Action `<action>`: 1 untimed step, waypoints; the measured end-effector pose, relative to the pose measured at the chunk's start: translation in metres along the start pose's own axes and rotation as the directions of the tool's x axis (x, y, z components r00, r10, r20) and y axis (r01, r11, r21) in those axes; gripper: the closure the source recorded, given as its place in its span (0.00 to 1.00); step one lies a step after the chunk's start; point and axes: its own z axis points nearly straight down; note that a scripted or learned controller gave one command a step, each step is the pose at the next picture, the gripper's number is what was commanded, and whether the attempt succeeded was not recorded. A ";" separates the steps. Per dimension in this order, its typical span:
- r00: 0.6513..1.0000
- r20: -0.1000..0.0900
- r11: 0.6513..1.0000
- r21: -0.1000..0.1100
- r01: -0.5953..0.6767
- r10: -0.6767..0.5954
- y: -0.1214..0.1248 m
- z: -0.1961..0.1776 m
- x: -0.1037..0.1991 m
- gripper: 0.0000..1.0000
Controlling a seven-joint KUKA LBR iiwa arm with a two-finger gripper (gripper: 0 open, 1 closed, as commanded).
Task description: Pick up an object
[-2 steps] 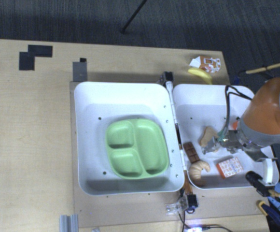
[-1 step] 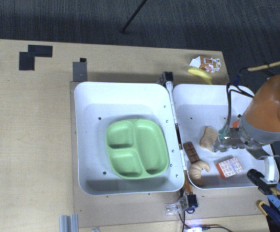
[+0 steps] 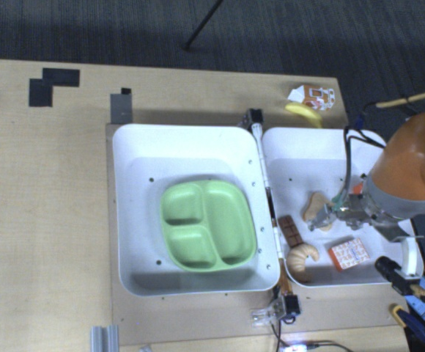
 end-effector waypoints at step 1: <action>1.000 0.000 1.000 -0.004 0.003 -0.003 0.002 -0.010 0.001 1.00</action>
